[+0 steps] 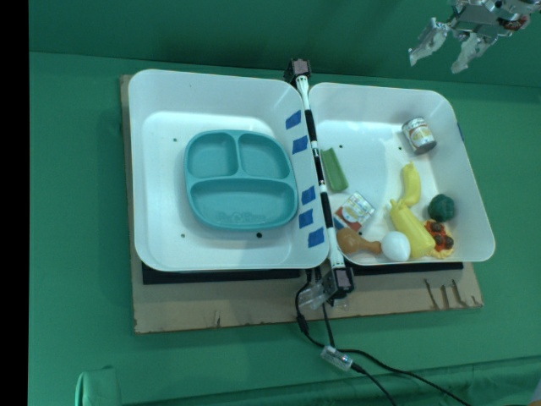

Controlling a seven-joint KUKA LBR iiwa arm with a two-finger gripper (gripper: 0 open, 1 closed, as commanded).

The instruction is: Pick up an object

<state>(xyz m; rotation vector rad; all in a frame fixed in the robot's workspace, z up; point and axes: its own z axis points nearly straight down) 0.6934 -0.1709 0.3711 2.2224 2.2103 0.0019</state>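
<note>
Across the left bin of the table sits a teal plastic divided plate, filling its middle. Against the right bin's left wall lies a green stick-shaped piece; toward the near edge cluster a brown drumstick, a white egg and a yellow banana. A small metal can stands alone near the far right corner. Above that corner hovers the gripper, fingers spread, holding nothing. Judging by spacing, the isolated can offers the cleanest descent; straddle it squarely before closing.

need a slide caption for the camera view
Open gripper hovers above the right bin of toy food; teal divided plate sits in the left bin.
</note>
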